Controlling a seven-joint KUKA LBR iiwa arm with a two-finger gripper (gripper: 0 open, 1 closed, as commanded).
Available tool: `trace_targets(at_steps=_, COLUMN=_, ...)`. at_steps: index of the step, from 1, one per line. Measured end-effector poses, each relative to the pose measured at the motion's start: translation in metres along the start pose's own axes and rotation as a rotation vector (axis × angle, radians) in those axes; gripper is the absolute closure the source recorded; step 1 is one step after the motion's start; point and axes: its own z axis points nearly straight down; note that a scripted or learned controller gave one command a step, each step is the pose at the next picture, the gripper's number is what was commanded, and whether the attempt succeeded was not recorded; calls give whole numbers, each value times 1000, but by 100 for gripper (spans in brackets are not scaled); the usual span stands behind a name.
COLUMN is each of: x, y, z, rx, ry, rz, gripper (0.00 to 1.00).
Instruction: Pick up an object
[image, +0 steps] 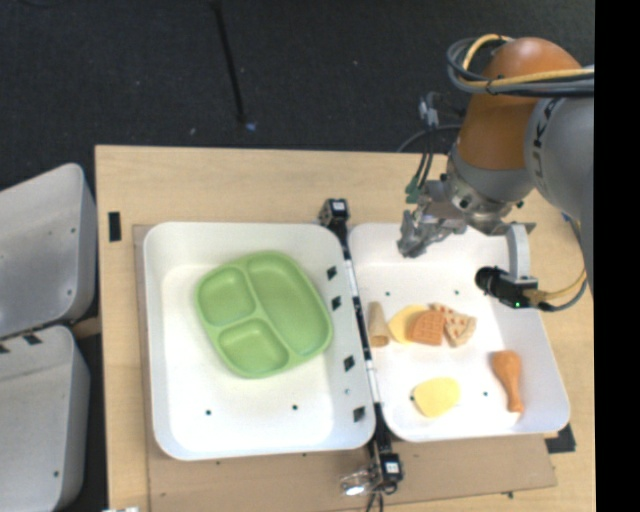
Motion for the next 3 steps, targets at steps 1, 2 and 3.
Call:
trace_targets(at_steps=1, x=41, y=-19, z=10, rx=2, ry=-1, rz=2, gripper=100)
trace_targets(at_steps=2, x=89, y=-42, z=20, rx=2, ry=0, rz=1, gripper=100)
trace_targets(at_steps=3, x=133, y=-54, z=21, rx=2, ry=1, rz=0, gripper=100)
